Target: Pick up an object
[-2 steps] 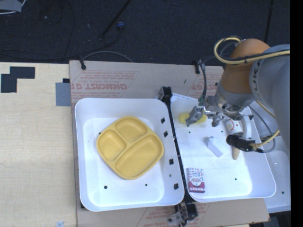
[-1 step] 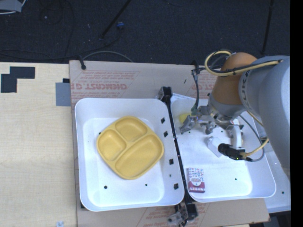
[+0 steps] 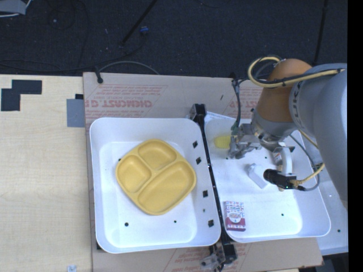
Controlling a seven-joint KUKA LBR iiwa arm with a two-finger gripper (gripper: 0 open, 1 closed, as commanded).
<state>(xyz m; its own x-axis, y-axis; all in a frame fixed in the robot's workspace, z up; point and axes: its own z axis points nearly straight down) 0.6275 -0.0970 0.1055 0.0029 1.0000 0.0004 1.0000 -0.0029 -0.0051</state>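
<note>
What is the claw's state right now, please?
Claw: low over the right bin, beside a small yellow object; open or closed cannot be told.

1. The grey KUKA arm with its orange band (image 3: pixel 283 89) enters from the right of the frame, bent downward toward centre right
2. Its two-finger metal gripper (image 3: pixel 241 144) hangs low at centre right, wrist wrapped in yellow cable

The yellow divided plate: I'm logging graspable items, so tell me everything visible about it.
The yellow divided plastic plate lies flat, right side up, in the left white bin, about mid-floor. It is rounded-square, turned at an angle, with three compartments: two smaller ones toward the upper left and one larger toward the lower right. It looks like smooth, matte plastic. Nothing rests on it or touches it besides the bin floor.
</note>
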